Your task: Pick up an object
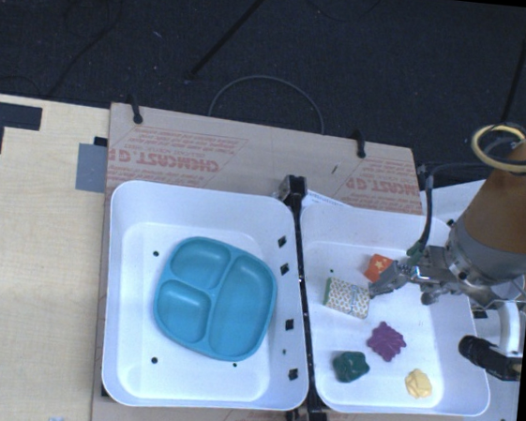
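Hovering low in the right bin (469, 393), hand (389, 280) with spread, empty fingers. Sitting just beneath the fingertips: patterned packet (346, 297); just behind them: orange piece (379, 264). Judging best: centring over the packet, descending straight, closing across its narrow width, avoiding the orange piece.

Two bins side by side at frame centre, on a cardboard sheet (250, 161) showing above and below them. In the left bin (140, 210), a divided plate (214, 297), lying near the middle. In the right bin (453, 406), five small things: a block (379, 265) toward the upper middle; a small box (346, 297) just below and left of it; a knobbly toy (386, 341) lower, near centre; a lump (351, 366) at lower left; another lump (419, 383) at lower right. Above the block and box, the gripper (389, 281), reaching in from the frame's right.
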Action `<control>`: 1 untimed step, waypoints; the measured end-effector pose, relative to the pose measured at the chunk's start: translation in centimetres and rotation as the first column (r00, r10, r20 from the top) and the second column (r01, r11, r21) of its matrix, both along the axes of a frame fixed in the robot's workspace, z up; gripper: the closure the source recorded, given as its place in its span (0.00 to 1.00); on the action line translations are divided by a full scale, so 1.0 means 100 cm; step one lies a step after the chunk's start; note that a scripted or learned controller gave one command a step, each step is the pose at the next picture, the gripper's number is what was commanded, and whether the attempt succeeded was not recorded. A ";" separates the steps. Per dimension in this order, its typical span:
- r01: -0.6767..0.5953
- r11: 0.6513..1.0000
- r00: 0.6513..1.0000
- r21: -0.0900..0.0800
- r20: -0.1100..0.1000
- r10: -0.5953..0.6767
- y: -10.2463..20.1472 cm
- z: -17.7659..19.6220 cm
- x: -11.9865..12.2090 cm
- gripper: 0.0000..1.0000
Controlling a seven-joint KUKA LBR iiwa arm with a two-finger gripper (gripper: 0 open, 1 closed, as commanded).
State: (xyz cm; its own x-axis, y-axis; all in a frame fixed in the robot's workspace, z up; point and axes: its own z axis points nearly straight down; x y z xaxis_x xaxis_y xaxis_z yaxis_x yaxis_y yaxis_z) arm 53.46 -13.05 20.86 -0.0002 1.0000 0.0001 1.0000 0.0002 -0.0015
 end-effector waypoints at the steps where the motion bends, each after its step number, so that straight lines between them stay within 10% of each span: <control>1: 0.000 1.000 1.000 0.002 -0.007 0.000 0.000 -0.064 0.002 0.00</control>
